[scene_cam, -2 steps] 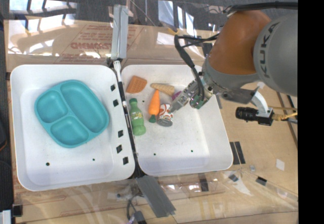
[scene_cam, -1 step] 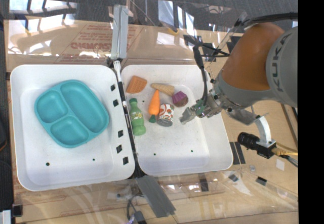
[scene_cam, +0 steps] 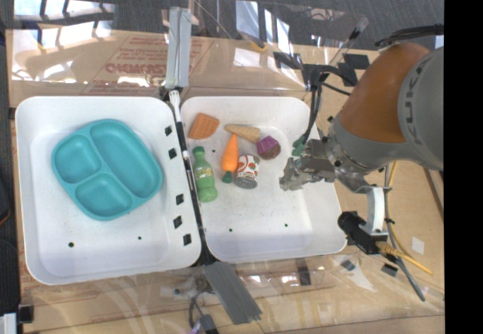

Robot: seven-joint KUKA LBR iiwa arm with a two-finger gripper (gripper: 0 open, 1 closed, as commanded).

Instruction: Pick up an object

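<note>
In the right bin (scene_cam: 256,238) lie a green bottle (scene_cam: 203,173), an orange carrot (scene_cam: 229,154), a small can (scene_cam: 247,170), a purple round piece (scene_cam: 269,147), an orange wedge (scene_cam: 203,126) and a tan cone (scene_cam: 243,131). My gripper (scene_cam: 293,176) hangs over the bin's right part, to the right of the can and just below the purple piece. It touches none of them, and nothing shows between its fingers.
The left bin (scene_cam: 45,242) holds a teal divided plate (scene_cam: 106,167). A metal divider (scene_cam: 183,167) with black clips runs between the bins. Clear panels stand behind the bins. The right bin's lower half has free floor.
</note>
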